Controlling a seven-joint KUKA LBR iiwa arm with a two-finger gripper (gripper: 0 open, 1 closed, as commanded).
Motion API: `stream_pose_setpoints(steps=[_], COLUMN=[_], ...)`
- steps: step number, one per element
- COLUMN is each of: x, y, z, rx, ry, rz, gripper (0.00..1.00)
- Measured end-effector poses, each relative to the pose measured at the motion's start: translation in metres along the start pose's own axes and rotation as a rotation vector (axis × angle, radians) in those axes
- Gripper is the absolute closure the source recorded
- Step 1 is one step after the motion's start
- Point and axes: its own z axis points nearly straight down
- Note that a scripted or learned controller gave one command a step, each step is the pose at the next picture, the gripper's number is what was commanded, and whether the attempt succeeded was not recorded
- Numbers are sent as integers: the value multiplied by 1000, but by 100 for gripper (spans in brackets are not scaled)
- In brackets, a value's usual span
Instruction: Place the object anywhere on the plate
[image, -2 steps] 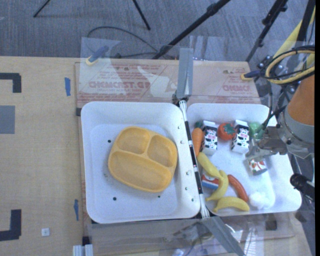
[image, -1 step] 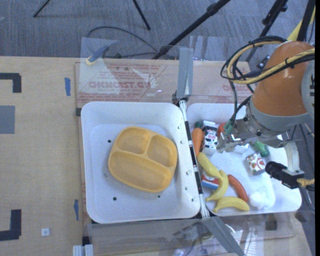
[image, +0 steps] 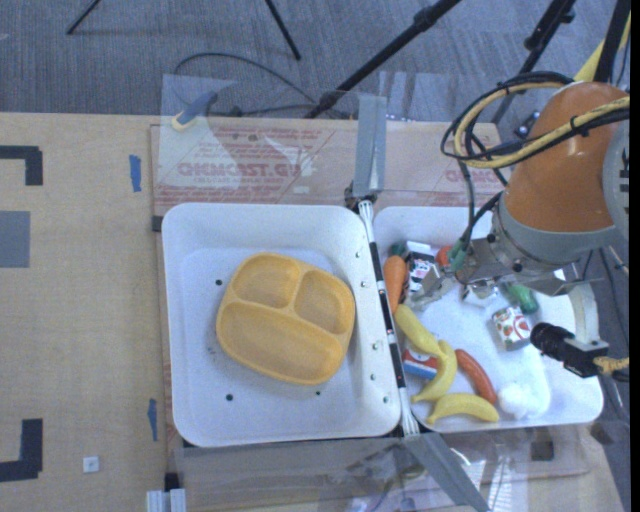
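Looking down through the camera view, I have the arm reaching in from the right, its orange band bulking over the far corner of the right bin. The gripper sits low at the bin's upper left, just beside a carrot that lies against the divider wall with its long axis running roughly front to back. A small dark-and-white packet lies right at the claw too. I cannot tell whether the claw is released or clenched, and I cannot say it grasps anything: the wrist covers most of it and the metal parts blur into the clutter.

My judgement is that the carrot or the packet is the intended object, though that is a guess from closeness alone. The yellow divided plate sits in the middle of the left bin, well apart from the claw and to its left across the divider, so the carry has to lift over that wall and travel left.

Nearer the front of the right bin I see bananas, a red sausage-like piece, a small patterned cube, a green item partly under the wrist, and a white lump. Whatever lies beneath the arm is hidden from me.
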Motion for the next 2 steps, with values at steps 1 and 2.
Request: stream_pose_setpoints(steps=[1,2], x=[88,84], y=[-22,21], z=[2,-48], rx=[7,3], ry=[2,1], rz=[81,86], gripper=[0,0])
